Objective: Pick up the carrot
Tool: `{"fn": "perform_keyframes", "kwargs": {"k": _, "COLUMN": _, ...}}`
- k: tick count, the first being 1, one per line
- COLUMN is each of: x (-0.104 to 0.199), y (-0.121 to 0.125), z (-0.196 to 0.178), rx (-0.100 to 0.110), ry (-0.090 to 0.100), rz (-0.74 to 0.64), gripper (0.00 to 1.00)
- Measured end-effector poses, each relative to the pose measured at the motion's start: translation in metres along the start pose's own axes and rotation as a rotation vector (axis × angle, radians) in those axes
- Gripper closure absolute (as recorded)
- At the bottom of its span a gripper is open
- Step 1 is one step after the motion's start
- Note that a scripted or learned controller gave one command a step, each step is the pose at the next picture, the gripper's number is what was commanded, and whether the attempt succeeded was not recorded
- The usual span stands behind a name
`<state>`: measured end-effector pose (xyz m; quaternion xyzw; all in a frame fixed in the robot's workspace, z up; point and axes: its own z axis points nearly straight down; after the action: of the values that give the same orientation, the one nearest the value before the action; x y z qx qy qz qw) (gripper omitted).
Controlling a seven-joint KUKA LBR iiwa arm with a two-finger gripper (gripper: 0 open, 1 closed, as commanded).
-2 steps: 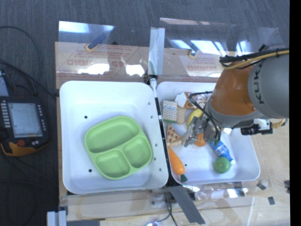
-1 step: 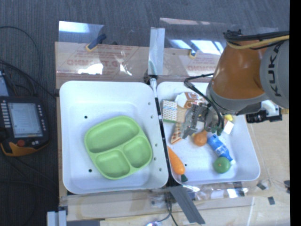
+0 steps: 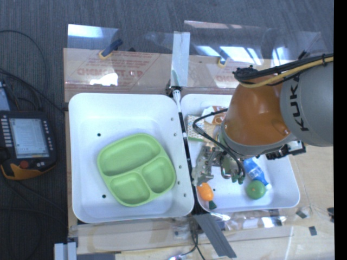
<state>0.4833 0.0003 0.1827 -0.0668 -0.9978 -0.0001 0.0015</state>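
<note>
The carrot (image 3: pixel 205 192), small and orange with a green tip, lies near the front left corner of the right bin (image 3: pixel 282 199). My gripper (image 3: pixel 205 167) hangs just behind and above it, under the arm's orange band (image 3: pixel 255 118). The metal gripper body points down toward the bin floor, and the carrot lies apart from it, in front. The arm hides much of the right bin's middle and back.
A green divided plate (image 3: pixel 136 168) sits in the left bin (image 3: pixel 87 118). In the right bin, a green round fruit (image 3: pixel 256 189) and a blue object (image 3: pixel 253 170) lie to the carrot's right. More items are partly hidden behind the arm. A teach pendant (image 3: pixel 27 140) lies off the bench at left.
</note>
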Motion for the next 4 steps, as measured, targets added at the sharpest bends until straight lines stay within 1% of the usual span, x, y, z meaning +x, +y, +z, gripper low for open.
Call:
{"fn": "perform_keyframes", "kwargs": {"k": 1, "x": -0.006, "y": -0.032, "z": -0.033, "rx": 0.001, "ry": -0.007, "rz": -0.264, "gripper": 1.0}}
{"fn": "perform_keyframes", "kwargs": {"k": 2, "x": -0.023, "y": 0.033, "z": -0.084, "rx": -0.001, "ry": -0.008, "rz": -0.37, "gripper": 1.0}}
{"fn": "perform_keyframes", "kwargs": {"k": 3, "x": -0.062, "y": -0.05, "z": -0.107, "rx": 0.002, "ry": -0.007, "rz": -0.431, "gripper": 1.0}}
{"fn": "perform_keyframes", "kwargs": {"k": 4, "x": -0.05, "y": -0.036, "z": -0.016, "rx": -0.001, "ry": 0.0, "rz": -0.774, "gripper": 1.0}}
